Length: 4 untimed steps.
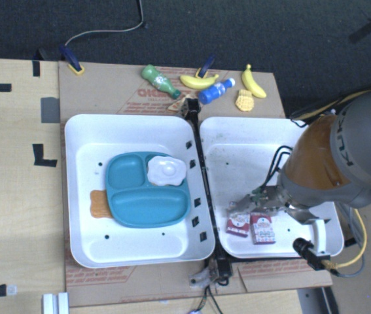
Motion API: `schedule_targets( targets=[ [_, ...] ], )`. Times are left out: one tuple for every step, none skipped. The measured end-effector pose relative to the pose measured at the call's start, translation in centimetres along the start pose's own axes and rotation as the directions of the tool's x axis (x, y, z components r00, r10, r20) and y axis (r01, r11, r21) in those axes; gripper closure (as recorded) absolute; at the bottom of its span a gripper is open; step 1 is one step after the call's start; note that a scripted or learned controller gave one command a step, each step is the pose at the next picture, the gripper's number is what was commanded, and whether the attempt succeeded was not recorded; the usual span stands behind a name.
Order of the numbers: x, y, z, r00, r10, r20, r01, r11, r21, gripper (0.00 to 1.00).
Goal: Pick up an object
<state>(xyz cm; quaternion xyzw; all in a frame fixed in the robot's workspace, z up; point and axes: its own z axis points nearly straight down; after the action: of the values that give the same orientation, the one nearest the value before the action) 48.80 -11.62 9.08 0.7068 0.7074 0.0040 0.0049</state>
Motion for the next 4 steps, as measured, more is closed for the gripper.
schedule_targets(
  targets=[
    [-4.3,2.9,-14.9,1.000,0.001,0.001,-0.001,1.000,0.011,0.00],
    [-0.6,2.4,-0.6,1.000,0.001,-0.001,-0.001,1.000,0.006,0.00],
    [3.7,7.8,-9.3,1.000,-0.001,-0.002,0.001,1.000,0.012,0.00],
    [1.6,1.7,0.6,1.000,0.001,-0.002,-0.001,1.000,0.013,0.00]
  ],
)
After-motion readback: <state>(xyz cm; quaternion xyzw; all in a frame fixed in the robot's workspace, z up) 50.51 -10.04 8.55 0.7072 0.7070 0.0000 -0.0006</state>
